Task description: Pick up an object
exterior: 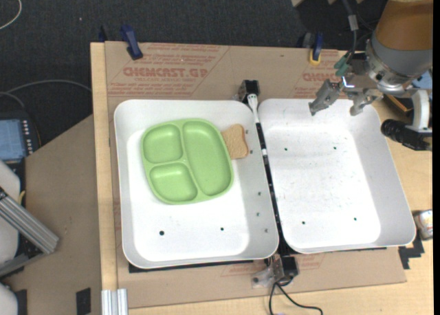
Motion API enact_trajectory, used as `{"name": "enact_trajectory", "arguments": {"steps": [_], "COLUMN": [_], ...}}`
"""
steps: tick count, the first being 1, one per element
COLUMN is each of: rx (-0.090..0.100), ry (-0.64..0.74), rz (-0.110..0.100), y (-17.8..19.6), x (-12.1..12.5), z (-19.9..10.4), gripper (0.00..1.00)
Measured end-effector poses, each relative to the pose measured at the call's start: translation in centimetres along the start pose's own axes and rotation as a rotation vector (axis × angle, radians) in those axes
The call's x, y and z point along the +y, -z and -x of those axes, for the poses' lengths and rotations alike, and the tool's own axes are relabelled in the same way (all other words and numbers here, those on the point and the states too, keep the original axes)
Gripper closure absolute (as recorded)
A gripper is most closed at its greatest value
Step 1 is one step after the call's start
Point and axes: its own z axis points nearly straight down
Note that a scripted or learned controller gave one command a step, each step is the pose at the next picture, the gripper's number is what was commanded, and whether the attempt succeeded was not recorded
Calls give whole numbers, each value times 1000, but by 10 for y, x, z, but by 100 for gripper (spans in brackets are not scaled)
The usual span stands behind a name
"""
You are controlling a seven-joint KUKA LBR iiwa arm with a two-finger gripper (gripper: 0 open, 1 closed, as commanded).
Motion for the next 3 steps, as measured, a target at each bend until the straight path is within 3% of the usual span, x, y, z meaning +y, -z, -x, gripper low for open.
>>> {"name": "enact_trajectory", "arguments": {"steps": [1, 2, 3], "rx": [2, 1, -1], "ry": [9, 3, -11], "rz": [12, 19, -3], "y": [141, 280, 250], "x": [-71, -115, -136], "z": [-71, -81, 9], "gripper": [0, 0, 0]}}
